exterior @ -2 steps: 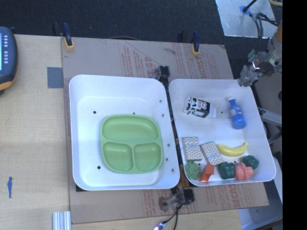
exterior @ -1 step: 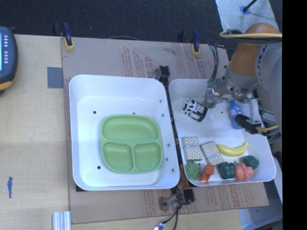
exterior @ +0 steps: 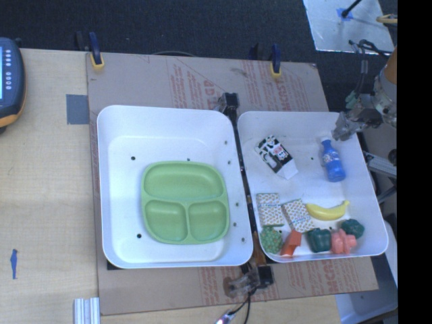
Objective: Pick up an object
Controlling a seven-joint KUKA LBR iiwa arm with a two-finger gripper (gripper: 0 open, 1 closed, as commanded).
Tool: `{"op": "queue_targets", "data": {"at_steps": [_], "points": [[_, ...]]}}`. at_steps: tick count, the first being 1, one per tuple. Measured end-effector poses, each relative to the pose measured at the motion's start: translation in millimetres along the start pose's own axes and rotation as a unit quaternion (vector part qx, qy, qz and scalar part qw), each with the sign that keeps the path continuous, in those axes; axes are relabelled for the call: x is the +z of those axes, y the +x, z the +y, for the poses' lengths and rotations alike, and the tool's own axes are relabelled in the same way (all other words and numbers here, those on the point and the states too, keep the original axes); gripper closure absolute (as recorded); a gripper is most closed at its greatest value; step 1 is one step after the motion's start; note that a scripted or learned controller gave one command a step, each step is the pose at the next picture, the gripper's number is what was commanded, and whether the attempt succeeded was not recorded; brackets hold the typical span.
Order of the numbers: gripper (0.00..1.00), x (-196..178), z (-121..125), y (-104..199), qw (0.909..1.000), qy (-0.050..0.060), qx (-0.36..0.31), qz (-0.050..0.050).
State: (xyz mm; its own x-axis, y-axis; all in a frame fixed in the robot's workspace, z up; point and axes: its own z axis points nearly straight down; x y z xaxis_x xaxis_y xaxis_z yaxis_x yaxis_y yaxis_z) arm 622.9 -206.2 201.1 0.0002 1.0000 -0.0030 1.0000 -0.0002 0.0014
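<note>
above the right bin (exterior: 378, 201), fingers (exterior: 343, 128) hover beside blue bottle (exterior: 331, 161).

Light wood bench (exterior: 40, 201) under a clamped cardboard sheet (exterior: 202, 79); dark carpet floor (exterior: 169, 12) behind, with a pale sunlit patch (exterior: 337, 19) at top right.

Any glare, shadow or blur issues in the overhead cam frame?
Camera view: lighting is even and soft; the left bin is bright white but the green tray keeps its detail. Shadows are faint, hugging the bin walls. The small items in the right bin are soft-edged, and the tool at the right is blurry, so its fingers cannot be read.
</note>
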Motion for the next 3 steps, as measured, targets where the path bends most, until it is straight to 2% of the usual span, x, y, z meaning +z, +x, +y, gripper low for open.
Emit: {"op": "queue_targets", "data": {"at_steps": [1, 2, 3], "points": [[1.00, -1, 35, 30, 1.0000, 0.000, -0.003, 0.001], [0.00, -1, 34, 30, 1.0000, 0.002, -0.002, 0.001], [0.00, 101, 33, -7, 1.0000, 0.003, -0.002, 0.001]]}}
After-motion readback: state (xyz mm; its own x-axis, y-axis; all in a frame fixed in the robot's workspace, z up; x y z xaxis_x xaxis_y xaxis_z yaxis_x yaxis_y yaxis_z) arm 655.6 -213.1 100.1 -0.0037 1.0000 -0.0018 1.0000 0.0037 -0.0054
